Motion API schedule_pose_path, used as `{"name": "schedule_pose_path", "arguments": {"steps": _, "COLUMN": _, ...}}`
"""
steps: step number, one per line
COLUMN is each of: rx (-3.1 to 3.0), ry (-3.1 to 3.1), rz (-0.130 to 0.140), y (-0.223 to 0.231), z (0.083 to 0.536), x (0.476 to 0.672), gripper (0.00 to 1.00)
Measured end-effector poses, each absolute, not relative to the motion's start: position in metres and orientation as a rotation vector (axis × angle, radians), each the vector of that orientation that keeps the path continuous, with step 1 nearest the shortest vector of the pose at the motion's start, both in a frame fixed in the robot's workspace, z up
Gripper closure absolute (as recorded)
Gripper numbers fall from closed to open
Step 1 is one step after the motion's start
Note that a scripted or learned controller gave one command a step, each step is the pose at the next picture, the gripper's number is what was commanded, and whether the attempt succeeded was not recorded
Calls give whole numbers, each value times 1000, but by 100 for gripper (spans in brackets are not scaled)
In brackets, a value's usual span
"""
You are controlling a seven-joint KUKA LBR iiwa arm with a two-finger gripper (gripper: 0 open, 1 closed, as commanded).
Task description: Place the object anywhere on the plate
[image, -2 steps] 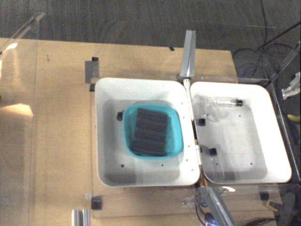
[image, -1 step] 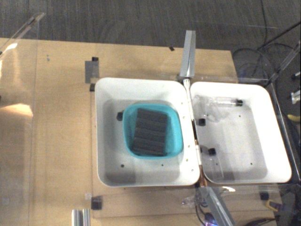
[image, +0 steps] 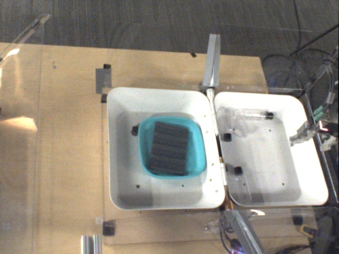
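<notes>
A dark grey ribbed block [image: 169, 146] lies flat on the teal plate [image: 197, 153], covering most of its middle. The plate sits in the centre of the left white bin [image: 119, 157]. A small black piece [image: 135, 130] peeks out by the plate's left rim.
The right white bin [image: 275, 181] holds a clear tube with a black tip [image: 255, 114] near its far wall, and two small black pieces [image: 226, 137] [image: 238, 170] near the divider. A metal post [image: 213, 62] stands behind the bins. Cables and a grey fixture [image: 307, 133] crowd the right edge.
</notes>
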State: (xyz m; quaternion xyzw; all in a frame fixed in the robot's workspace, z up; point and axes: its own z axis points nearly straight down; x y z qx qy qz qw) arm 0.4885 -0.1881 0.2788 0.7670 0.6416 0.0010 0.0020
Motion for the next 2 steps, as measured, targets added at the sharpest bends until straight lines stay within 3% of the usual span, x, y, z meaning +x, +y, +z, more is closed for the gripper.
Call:
{"name": "schedule_pose_path", "arguments": {"steps": 1, "rx": 2438, "ry": 1967, "rz": 8, "y": -195, "z": 324, "x": 540, "gripper": 0}}
{"name": "schedule_pose_path", "arguments": {"steps": 2, "rx": 2424, "ry": 1973, "rz": 14, "y": -193, "z": 335, "x": 542, "gripper": 100}}
